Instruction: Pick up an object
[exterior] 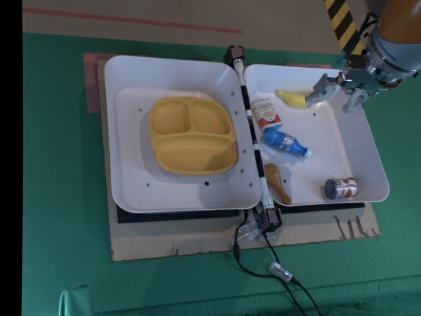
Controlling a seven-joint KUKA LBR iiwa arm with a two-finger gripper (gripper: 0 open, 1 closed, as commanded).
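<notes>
At the near edge of the bench, black cables (263, 259) trailed off the cardboard sheet (197, 239) onto the green cloth (59, 176). Just beyond them sat the two white bins, touching along a shared divider.

In the right bin (358, 143), nearest me, a can (340, 188) lay on its side by the front right corner. Left of it, close to the divider, lay a brown drumstick (277, 183). Farther in, a blue bottle (285, 142) rested on its side at a slant, and just behind that a small white and orange tub (264, 112) sat against the divider. At the back, a banana (293, 99) lay on the bin floor.

In the left bin (125, 143), a yellow divided plate (191, 135) sat flat near the middle, with three compartments.

The gripper (341, 92) hung over the far right part of the right bin, its two fingers spread apart with nothing between them. Its left finger (320, 89) was just beside the banana's right end; I couldn't tell whether they touched. Above it rose the grey wrist and the orange band (402, 15), near the yellow and black floor stripe (339, 8).
</notes>
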